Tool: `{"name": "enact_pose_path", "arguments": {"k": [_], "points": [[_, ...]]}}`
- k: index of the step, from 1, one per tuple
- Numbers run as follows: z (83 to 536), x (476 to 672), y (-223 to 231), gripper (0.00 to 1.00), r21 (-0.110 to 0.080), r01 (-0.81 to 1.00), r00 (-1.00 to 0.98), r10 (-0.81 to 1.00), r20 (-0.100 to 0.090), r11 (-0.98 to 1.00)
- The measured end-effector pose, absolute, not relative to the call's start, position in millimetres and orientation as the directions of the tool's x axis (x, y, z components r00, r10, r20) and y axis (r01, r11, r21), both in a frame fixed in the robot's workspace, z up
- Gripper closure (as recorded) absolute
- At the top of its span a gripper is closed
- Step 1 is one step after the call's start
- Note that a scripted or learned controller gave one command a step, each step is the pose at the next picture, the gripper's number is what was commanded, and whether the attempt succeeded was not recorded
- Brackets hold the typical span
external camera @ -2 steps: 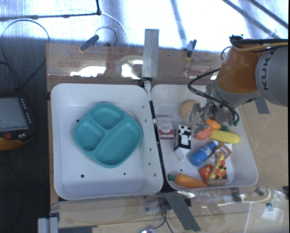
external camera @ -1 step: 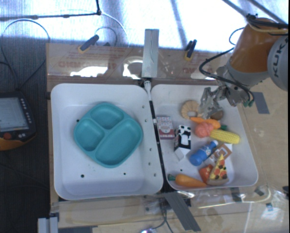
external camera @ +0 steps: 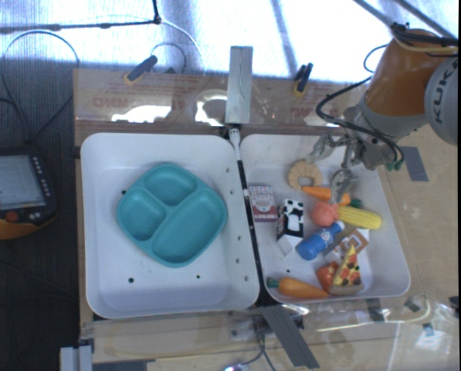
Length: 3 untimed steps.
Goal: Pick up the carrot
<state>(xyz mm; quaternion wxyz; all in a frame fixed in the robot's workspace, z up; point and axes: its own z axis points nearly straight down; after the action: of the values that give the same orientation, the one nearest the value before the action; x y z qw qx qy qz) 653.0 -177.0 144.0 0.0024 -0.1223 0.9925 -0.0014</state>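
In the right bin (external camera: 396, 273), a carrot (external camera: 300, 288) with a green top lies flat against the front wall. A second, smaller orange carrot-like piece (external camera: 318, 193) lies near the middle of that bin, beside an orange ball (external camera: 325, 213). My gripper (external camera: 333, 165) hangs over the back part of the right bin, just above and behind the small orange piece and far from the front carrot. Its fingers stand open with nothing between them.
The right bin also holds a tan ring (external camera: 303, 174), a corn cob (external camera: 359, 218), a blue bottle (external camera: 320, 243), a pizza slice (external camera: 347, 265), a cow-patterned carton (external camera: 292, 221) and a small pink box (external camera: 261, 202). A teal divided plate (external camera: 172, 213) lies in the left bin (external camera: 99, 284).
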Motion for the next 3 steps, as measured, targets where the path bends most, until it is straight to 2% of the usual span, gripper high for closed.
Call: {"name": "enact_pose_path", "arguments": {"k": [1, 2, 3], "points": [[124, 633.0, -182, 0.00, -0.008, -0.216, -0.976, -0.216, -0.015, 0.976], [90, 610.3, -181, 0.00, -0.002, -0.158, -0.987, -0.158, -0.013, 0.987], [91, 579.8, -163, 0.00, -0.011, -0.279, -0.960, -0.279, -0.015, 0.960]]}}
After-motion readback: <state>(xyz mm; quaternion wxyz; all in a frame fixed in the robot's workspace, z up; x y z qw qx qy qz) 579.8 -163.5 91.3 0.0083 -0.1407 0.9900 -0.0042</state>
